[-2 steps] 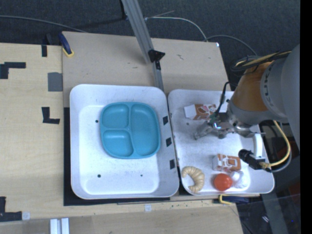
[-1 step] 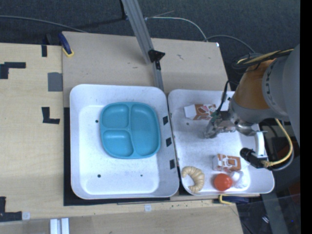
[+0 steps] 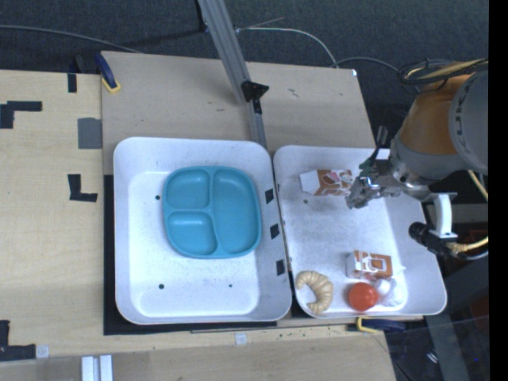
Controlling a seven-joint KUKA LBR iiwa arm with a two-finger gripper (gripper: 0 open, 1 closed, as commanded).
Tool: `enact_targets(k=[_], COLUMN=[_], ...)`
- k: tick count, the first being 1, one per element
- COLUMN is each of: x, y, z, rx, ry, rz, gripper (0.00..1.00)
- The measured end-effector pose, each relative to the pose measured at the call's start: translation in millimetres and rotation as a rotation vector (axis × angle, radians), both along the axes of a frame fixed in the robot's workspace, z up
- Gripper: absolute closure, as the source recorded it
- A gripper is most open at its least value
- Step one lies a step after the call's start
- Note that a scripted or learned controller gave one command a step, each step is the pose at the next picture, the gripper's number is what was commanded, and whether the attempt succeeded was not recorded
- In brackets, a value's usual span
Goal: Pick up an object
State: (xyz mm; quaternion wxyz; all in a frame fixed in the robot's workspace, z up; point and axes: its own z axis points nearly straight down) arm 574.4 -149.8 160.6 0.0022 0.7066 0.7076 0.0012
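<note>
The right bin (image 3: 341,236) holds a white and orange carton (image 3: 325,182) near its far edge. Toward the near side lie a second small orange and white carton (image 3: 371,265), a red tomato (image 3: 363,296) and a tan croissant (image 3: 316,289). My gripper (image 3: 362,193) reaches in from the right and hovers low just right of the far carton, close to its end. Nothing shows between the fingers.
The left bin (image 3: 143,276) carries a blue sectioned plate (image 3: 212,211). A grey metal post (image 3: 230,46) rises from behind the bins' divide. The arm's grey and orange body (image 3: 444,133) overhangs the right bin's right rim. Bare bin floor lies in the right bin's middle.
</note>
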Motion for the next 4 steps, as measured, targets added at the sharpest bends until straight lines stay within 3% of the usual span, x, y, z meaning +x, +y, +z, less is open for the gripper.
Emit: enact_targets(k=[1, 2, 4], x=[8, 9, -19], y=[5, 5, 111], z=[46, 69, 72], rx=[0.0, 0.001, 0.003], ry=[0.0, 0.004, 0.008], rz=[0.001, 0.0, 0.004], gripper=[1.0, 1.0, 1.0])
